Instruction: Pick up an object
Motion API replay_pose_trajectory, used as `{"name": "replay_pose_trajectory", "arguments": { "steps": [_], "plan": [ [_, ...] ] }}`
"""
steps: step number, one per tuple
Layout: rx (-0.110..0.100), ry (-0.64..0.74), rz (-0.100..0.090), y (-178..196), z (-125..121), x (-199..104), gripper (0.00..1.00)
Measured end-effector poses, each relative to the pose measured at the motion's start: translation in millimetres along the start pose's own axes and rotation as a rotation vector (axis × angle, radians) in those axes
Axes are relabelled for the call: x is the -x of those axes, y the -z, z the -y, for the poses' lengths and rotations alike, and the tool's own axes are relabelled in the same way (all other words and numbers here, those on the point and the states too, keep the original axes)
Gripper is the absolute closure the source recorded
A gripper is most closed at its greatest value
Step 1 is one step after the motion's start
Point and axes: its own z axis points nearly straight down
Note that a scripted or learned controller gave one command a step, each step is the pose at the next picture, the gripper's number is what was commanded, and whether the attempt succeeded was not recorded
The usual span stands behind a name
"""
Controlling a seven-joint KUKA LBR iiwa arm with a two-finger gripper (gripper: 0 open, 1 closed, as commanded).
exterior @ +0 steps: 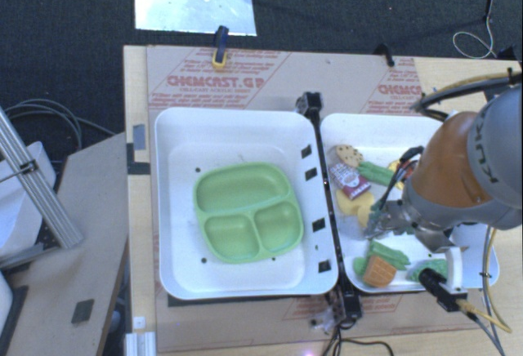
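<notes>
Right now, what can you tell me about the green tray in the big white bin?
The green tray is pale lime green and looks like smooth plastic. It has rounded corners and three hollows: one long one across the far side and two smaller ones side by side nearer the camera. It lies flat, right side up and turned a little askew, on the floor of the left white bin, near the middle. Nothing lies in its hollows, and it touches only the bin floor.
</notes>
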Motion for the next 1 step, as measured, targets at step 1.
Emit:
{"name": "replay_pose_trajectory", "arguments": {
  "steps": [1],
  "plan": [
    [0.0,0.0,0.0,-0.4,0.1,0.0,0.0]
  ]
}}
